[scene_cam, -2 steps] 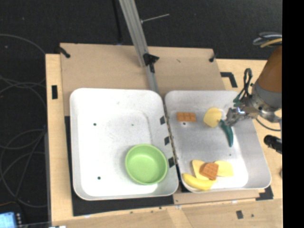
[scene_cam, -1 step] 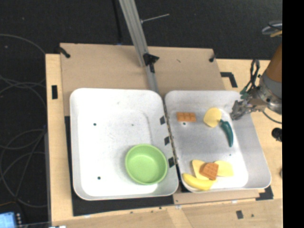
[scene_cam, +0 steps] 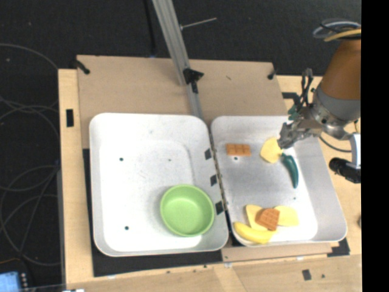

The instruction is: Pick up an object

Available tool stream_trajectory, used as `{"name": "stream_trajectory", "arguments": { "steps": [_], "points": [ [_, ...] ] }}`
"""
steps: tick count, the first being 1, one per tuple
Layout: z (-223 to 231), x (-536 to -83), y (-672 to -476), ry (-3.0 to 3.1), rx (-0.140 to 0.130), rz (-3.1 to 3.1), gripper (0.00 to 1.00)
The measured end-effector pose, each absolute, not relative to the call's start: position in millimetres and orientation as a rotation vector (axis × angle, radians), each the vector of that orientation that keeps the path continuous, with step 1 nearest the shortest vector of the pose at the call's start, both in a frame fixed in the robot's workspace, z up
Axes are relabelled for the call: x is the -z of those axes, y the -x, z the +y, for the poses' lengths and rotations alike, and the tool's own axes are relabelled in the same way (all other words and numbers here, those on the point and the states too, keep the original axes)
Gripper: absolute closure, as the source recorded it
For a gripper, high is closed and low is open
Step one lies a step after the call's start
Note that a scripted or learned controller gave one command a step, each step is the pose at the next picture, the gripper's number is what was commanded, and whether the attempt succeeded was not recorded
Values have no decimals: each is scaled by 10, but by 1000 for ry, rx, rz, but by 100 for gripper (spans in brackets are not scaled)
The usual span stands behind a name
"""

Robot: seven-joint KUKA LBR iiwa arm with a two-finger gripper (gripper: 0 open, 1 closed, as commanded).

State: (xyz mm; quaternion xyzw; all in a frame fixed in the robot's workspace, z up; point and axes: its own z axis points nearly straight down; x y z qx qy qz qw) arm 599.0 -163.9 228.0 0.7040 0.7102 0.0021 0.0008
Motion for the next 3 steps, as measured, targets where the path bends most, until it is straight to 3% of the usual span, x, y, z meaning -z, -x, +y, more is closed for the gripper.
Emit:
{"name": "stream_trajectory", "arguments": {
  "steps": [3],
  "points": [
    [-13, -2420, -5999, -2211, -6, 2232, 100]
  ]
}}
